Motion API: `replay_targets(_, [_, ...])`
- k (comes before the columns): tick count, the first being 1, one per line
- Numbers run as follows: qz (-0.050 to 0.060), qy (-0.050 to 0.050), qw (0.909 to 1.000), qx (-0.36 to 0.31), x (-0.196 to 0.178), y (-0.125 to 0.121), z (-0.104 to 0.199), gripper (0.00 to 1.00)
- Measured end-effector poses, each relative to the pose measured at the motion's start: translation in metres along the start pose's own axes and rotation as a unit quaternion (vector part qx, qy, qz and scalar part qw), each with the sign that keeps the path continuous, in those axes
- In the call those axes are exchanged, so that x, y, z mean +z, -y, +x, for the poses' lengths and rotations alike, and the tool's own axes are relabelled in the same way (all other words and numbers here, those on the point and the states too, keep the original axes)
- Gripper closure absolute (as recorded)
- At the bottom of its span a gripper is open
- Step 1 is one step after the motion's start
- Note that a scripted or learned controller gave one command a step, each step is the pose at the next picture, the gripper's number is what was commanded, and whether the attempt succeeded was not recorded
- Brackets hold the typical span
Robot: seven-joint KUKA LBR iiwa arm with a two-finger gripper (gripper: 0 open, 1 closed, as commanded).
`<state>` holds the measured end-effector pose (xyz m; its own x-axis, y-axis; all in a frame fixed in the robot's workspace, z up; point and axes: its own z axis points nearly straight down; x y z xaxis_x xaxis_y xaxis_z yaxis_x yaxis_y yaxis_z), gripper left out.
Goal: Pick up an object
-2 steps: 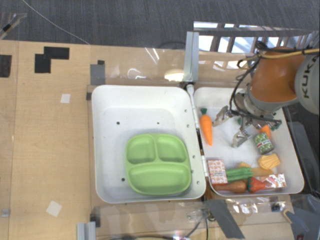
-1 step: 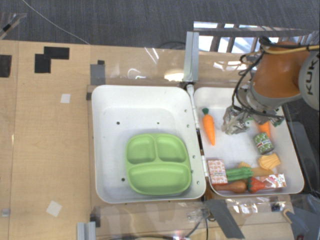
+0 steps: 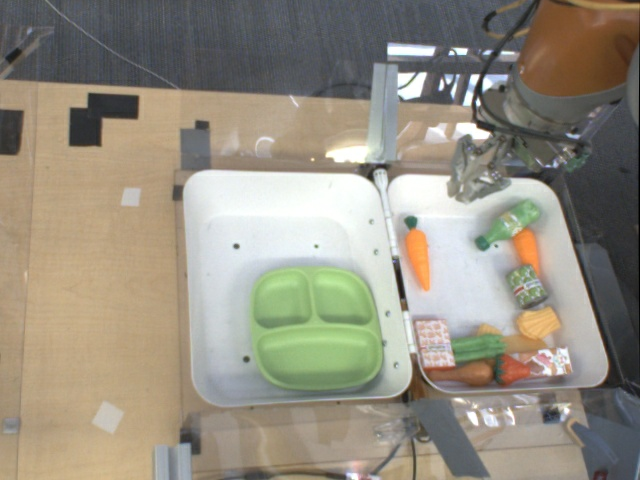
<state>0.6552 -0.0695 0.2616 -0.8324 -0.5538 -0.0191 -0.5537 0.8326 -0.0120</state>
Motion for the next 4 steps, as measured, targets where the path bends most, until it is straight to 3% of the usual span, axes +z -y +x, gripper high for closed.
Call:
replay_targets(1, [-0.004, -0.004, 0.9995, 0.03, -0.005, -0.08, 0.015, 1.0])
replay_targets(2, [-0.003, -0.003, 0.9988, -0.049, -0.042, -0.022, -0.023, 1.0])
replay_targets(3, [-0.002, -0.003, 0.9997, 0.023, -0.1, 0.003, -0.019, 1.0])
replay_targets(4, [0.0, -0.003, 0.9999, -0.012, -0.168, 0.042, 0.006, 1.0])
